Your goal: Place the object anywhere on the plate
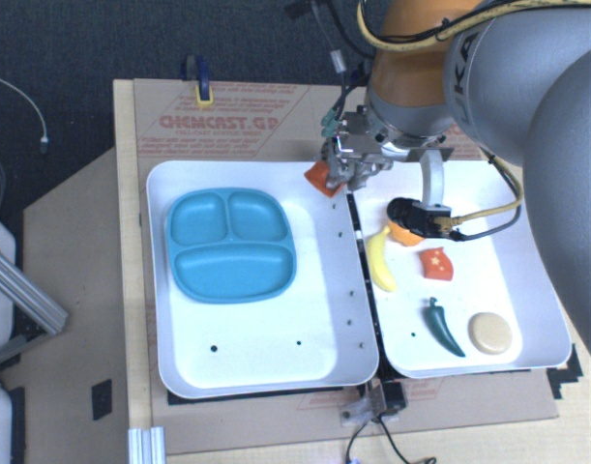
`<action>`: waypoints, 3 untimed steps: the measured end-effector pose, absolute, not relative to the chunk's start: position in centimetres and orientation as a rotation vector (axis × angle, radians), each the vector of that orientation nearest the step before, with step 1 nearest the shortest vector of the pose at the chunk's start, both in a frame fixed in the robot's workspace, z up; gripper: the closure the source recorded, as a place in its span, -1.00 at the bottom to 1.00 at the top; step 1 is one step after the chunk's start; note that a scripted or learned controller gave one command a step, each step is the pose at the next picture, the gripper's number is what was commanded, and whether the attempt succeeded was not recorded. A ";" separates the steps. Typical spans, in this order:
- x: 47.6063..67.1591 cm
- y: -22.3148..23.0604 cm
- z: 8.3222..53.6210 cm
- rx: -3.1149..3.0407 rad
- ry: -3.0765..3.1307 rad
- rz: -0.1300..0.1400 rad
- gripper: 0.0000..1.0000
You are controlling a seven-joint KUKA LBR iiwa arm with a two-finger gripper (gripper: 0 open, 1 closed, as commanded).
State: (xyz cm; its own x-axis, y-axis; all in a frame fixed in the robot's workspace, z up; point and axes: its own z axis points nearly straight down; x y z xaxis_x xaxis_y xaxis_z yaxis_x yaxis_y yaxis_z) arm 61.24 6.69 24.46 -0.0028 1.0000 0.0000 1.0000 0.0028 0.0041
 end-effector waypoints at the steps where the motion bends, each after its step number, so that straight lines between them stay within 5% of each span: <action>1: 63.8 10.6 23.7 2.215 2.224 0.005 1.00; 2: 64.4 11.4 21.4 2.222 2.223 -0.004 1.00; 3: 64.4 11.4 21.5 2.221 2.223 -0.003 -1.00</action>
